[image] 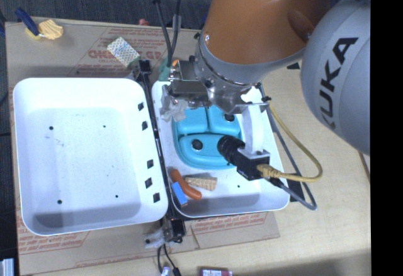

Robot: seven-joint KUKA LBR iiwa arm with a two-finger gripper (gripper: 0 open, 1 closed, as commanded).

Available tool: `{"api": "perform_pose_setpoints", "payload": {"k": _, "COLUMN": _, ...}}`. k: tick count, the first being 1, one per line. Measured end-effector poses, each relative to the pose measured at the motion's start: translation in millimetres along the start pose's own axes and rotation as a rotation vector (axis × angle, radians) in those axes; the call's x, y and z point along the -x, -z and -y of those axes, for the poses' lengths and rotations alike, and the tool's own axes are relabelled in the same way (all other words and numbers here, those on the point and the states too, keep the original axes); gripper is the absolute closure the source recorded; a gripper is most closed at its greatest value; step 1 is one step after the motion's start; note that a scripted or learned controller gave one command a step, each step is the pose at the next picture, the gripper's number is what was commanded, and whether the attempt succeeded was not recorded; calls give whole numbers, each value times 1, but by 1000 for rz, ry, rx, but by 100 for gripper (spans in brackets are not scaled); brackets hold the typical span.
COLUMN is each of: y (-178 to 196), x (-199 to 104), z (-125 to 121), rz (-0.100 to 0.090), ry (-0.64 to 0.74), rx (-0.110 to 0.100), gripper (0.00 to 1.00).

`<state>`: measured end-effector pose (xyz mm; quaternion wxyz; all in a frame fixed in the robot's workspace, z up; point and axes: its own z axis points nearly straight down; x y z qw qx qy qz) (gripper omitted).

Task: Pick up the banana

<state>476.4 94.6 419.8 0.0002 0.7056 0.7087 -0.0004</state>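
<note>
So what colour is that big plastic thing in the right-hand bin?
Light blue: the plastic piece under the arm, seen in the camera view.

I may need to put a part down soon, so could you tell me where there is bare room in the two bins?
The left bin has bare floor across its whole span, wall to wall. The right bin is crowded: the arm hangs over it, a blue tray fills its middle, and small items lie along its near edge.
</note>
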Motion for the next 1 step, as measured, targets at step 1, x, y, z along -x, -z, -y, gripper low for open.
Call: {"api": "perform_pose_setpoints", "payload": {"k": 1, "y": -68, "x": -66, "z": 1, "rz": 1, "ry": 42, "rx": -4, "gripper": 100}}
